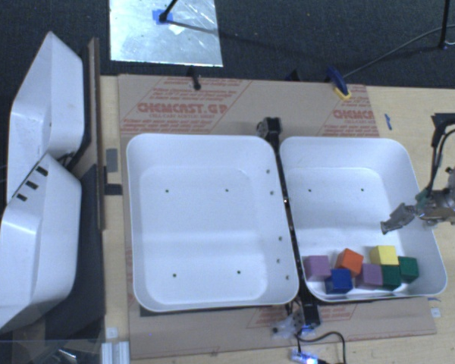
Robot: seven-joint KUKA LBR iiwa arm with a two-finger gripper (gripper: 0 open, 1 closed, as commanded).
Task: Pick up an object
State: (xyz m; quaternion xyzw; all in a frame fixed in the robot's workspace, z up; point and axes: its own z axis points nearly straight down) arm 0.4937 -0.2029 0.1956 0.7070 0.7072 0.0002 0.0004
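Several small blocks lie clustered along the near wall of the right bin [341, 165]: a purple block [316, 266], an orange block [349, 260], a blue block [340, 280], a yellow block [384, 255], a mauve block [372, 274] and a green block [402, 269]. My gripper [393, 220] reaches in from the right edge over the right side of that bin. It hangs just above and behind the yellow block, apart from the cluster. Nothing shows held in it.
The left bin [205, 218] stands beside the right one, with a black divider [288, 218] between them. Both rest on a cardboard sheet [182, 106]. White housings [42, 188] stand at the far left. A foil sheet [165, 20] lies at the back.
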